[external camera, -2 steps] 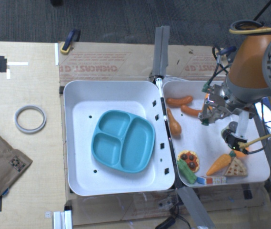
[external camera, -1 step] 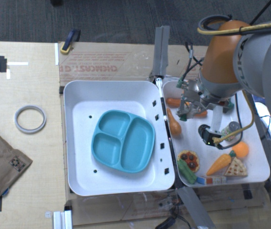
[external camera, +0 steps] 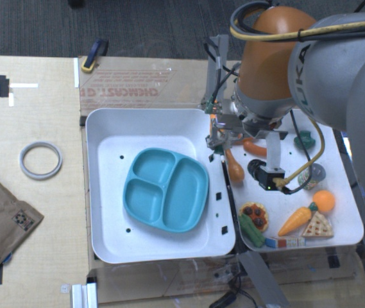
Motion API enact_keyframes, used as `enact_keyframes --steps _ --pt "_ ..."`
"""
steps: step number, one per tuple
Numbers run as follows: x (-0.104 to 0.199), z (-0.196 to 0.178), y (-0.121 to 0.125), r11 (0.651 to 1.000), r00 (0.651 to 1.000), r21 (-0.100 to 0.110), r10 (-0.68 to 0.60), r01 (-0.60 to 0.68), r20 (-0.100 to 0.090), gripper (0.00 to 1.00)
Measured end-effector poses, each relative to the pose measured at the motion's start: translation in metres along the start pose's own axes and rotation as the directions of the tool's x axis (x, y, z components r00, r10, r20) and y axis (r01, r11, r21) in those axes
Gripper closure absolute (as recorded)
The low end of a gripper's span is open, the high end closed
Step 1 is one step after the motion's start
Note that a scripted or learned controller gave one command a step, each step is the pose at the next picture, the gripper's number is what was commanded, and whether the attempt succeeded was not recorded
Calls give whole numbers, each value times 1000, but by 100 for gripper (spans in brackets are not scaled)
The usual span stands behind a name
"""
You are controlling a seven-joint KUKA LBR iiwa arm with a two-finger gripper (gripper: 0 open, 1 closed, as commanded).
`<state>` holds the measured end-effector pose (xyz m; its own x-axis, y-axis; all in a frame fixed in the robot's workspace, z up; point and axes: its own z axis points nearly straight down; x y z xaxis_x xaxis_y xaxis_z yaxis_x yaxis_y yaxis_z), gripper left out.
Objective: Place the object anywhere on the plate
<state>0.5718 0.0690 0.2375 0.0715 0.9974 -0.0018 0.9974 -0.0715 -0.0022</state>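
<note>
A blue plate (external camera: 167,189) with three compartments lies in the left white bin (external camera: 105,236), with nothing on it. My gripper (external camera: 217,138) hangs under the orange wrist band, over the left edge of the right bin (external camera: 352,217), close to the wall between the two bins. Just below it lies a brown drumstick-shaped toy (external camera: 235,165), and an orange-red sausage (external camera: 254,148) sits beside that. I see nothing held in the gripper.
The right bin also holds a berry tart (external camera: 254,215), a green vegetable (external camera: 253,231), a carrot (external camera: 296,221), a waffle wedge (external camera: 317,226), an orange (external camera: 324,201), a grey round tin (external camera: 313,175) and a green piece (external camera: 306,140). A tape ring (external camera: 41,160) lies on the bench at left.
</note>
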Motion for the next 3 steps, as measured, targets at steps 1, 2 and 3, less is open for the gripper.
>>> enact_keyframes --steps 1,2,3 --pt "32 105 -32 939 939 4 345 -345 2 100" --pt "-67 46 22 923 923 0 384 -384 0 100" --pt "-18 47 -37 903 903 3 429 -429 1 100"
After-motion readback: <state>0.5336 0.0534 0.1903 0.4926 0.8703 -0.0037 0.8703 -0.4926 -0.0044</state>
